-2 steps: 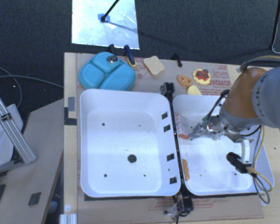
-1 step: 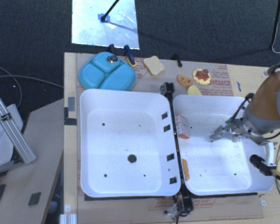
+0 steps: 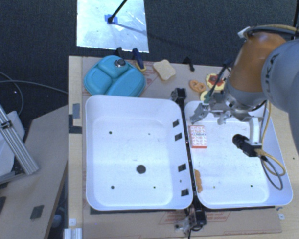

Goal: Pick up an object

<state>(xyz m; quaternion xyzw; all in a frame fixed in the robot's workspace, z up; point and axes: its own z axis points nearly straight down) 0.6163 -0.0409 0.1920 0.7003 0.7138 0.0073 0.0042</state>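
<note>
In the right bin [image 3: 264,189] a small red-and-white packet [image 3: 198,136] lies flat near the left wall. A little orange-brown piece [image 3: 198,181] rests further forward against the same wall. A small dark round object [image 3: 141,168] sits on the floor of the left bin [image 3: 105,115]. My gripper [image 3: 204,109] hangs over the back left corner of the right bin, just behind the packet and apart from it. The grey wrist with its orange band [image 3: 252,56] looms above it. Nothing shows in the gripper's grasp.
Behind the bins lie a blue sectioned dish [image 3: 114,77], a tan sponge-like piece [image 3: 164,69], an orange pretzel shape [image 3: 196,86] and a yellow-red toy [image 3: 213,80]. A black divider with clips [image 3: 184,142] runs between the bins. A cable [image 3: 272,167] loops over the right bin.
</note>
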